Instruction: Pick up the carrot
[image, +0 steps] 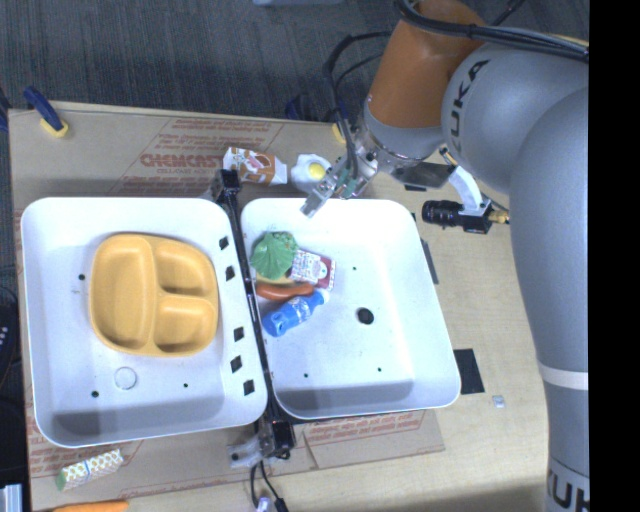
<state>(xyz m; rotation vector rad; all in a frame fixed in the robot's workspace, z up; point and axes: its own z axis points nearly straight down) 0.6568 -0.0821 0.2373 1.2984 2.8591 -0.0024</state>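
Left bin (40, 300): a shallow white bin, well to the left of the claw and lower in the view; it touches the right bin along a black seam.
Yellow tray (155, 293): a three-compartment yellow tray lying flat in the left bin, far down-left of the claw; nothing can be seen in its compartments.
Right bin (390, 350): the second white bin, directly below the claw; its contents are bunched at its left side.
Green item (273, 253): a round green thing at the top of the cluster, below and left of the claw.
Red-and-white packet (312, 268): just right of the green item, touching it, below the claw.
Carrot (283, 291): orange, lying crosswise in the right bin near its left wall, tucked between the green item above and the blue item below; well apart from the claw, down and to its left.
Blue item (292, 314): a crumpled blue thing just beneath the carrot, touching it.
Claw (318, 200): hangs over the far rim of the right bin, pointing down-left; nothing is between its tips; whether it is released or clenched I cannot tell.
Bench (180, 140): cardboard-covered, under both bins.
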